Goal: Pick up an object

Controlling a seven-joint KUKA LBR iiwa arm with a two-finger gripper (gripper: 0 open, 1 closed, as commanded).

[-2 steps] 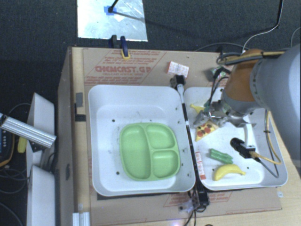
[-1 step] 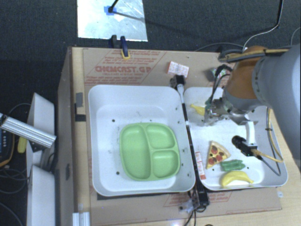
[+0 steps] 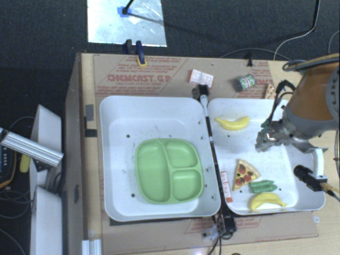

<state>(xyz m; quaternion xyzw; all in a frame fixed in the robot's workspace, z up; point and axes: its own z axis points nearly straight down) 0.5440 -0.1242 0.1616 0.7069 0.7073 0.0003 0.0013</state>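
The right bin (image 3: 297, 203) holds a yellow banana (image 3: 232, 122) near its far left, a pizza slice (image 3: 245, 174) toward the front, a green pepper-like piece (image 3: 262, 185) beside it and a second yellow banana (image 3: 266, 200) at the front edge. My gripper (image 3: 267, 139) hangs over the middle of the right bin, right of the far banana and above the pizza slice. Nothing shows between its fingers.
The left bin (image 3: 119, 116) holds a green divided plate (image 3: 169, 170). On the cardboard behind the bins lie a small green can (image 3: 246, 82) and a white card (image 3: 201, 78). A red-and-white strip (image 3: 225, 186) lies along the divider between the bins.
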